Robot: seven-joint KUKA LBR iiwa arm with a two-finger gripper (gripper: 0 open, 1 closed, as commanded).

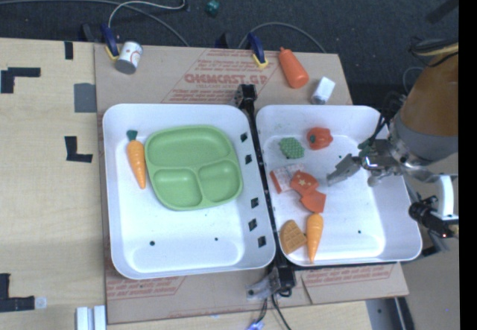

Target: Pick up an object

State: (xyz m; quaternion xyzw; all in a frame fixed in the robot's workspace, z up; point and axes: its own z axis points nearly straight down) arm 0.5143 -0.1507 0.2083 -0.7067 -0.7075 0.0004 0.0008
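Here, two carrots (136, 162) (314, 235), one green tray (194, 167); whether the claw (344, 169) is parted, I cannot tell.

A: How many bins?
B: Two, a left bin (119, 172) and a right bin (387, 224).
A: Carrots?
B: Two. One carrot (136, 162) in the left bin, another carrot (314, 235) in the right.
A: Plates?
B: One green tray (194, 167) with three compartments.
A: What else lies in the right bin?
B: One tomato (319, 138), one green piece (291, 147), one cracker (292, 236), and about three red-orange bits (305, 185) that I cannot tell apart well.
A: Outside the bins?
B: One orange bottle (293, 68), one white cube (323, 89), one small can (128, 56), two blue clamps (111, 41).
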